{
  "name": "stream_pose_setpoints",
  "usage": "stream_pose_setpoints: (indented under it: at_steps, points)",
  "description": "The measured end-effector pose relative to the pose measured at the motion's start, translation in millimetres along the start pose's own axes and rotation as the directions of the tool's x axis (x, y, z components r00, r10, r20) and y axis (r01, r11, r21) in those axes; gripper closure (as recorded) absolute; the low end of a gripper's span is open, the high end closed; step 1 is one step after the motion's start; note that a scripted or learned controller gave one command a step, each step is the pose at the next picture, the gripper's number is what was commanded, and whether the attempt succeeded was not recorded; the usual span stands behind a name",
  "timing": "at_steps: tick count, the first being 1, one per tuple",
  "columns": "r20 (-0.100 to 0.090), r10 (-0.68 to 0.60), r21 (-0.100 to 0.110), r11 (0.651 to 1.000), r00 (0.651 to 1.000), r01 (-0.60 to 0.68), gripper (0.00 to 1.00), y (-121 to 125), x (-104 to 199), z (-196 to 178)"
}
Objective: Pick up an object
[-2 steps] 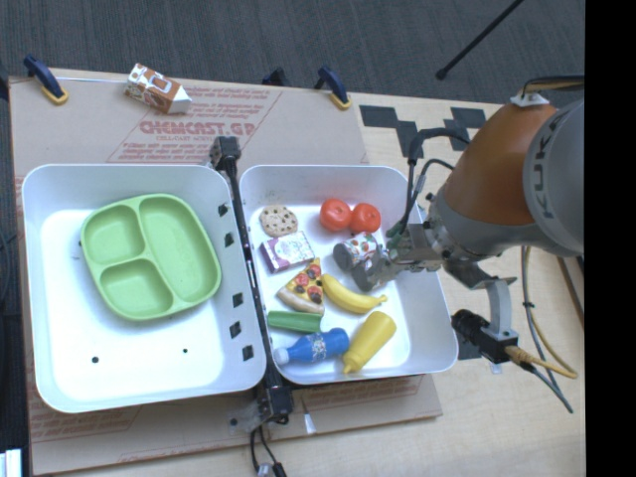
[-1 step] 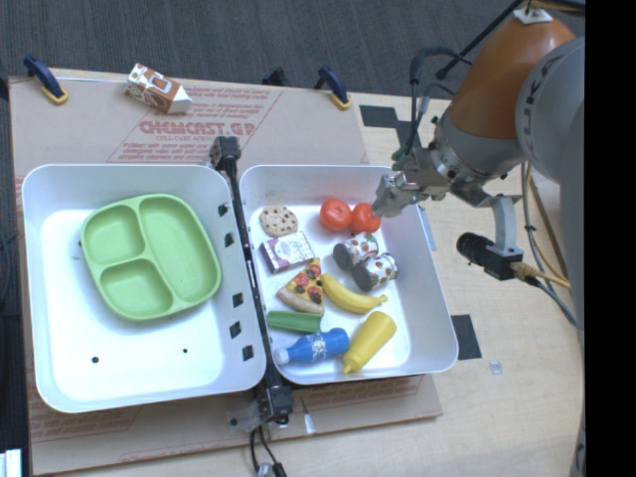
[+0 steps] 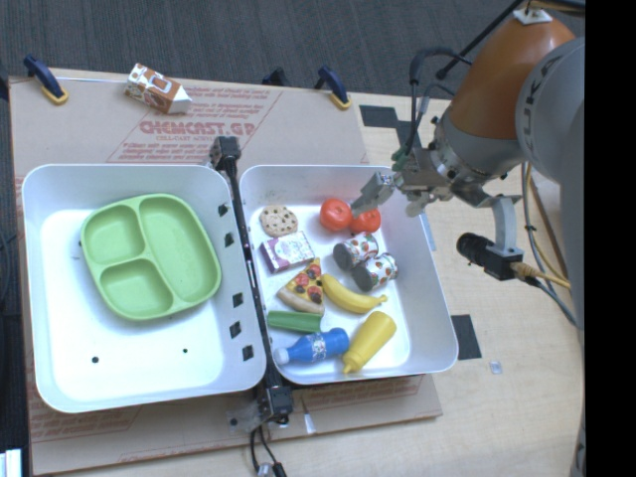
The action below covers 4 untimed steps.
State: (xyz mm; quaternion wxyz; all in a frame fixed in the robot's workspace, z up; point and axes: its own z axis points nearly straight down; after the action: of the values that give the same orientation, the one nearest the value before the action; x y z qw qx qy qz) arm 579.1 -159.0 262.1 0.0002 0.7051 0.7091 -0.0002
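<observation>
We find the round red plastic toy tomato (image 3: pixel 336 214) in the upper part of the right-hand shallow white bin (image 3: pixel 443 318), just beside the tip of the grey two-finger gripper (image 3: pixel 370 199), which sits immediately to its right. We judge it the likeliest target of the pick. By appearance it is a hollow play-food piece: light, stiff, and smooth enough to squirt sideways if pinched off-centre (a rounded body gives the jaws little flat surface). We recommend taking hold across its widest girth, with the jaws straddling it evenly from above.

The neighbours are close: a chocolate-chip toy cookie (image 3: pixel 279 220) lies to its left, and a dark grey and white toy lump (image 3: pixel 358 250) lies just below it. The yellow toy banana (image 3: pixel 352 296) lies lower, well clear.

The arm reaches in from the right over the bin's upper right corner, its orange-banded wrist (image 3: pixel 512 63) high above the tabletop and the gripper angled down and leftward toward the tomato. The jaws appear parted slightly, and we see nothing between them; the tomato rests on the bin floor, not lifted.

The left-hand white bin (image 3: pixel 50 366) carries a green three-compartment plastic tray (image 3: pixel 149 256), which plays no part here.
</observation>
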Motion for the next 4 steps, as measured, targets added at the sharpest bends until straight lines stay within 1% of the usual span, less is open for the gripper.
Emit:
stream_pose_setpoints:
  at_steps: [1, 2, 3, 4]
  points:
    - [-0.001, 0.0, 0.006, 1.0, 1.0, 0.0, 0.0, -67.3, -20.9, 104.1]
    - [-0.001, -0.001, 0.004, 1.0, 1.0, 0.001, 0.0, -103.5, -51.7, 170.7]
    - [-0.001, -0.007, 0.004, 1.0, 1.0, 0.007, 1.0, -102.5, -51.3, 160.4]
    - [0.0, -0.012, 0.005, 1.0, 1.0, 0.012, 1.0, -101.7, -51.3, 150.3]
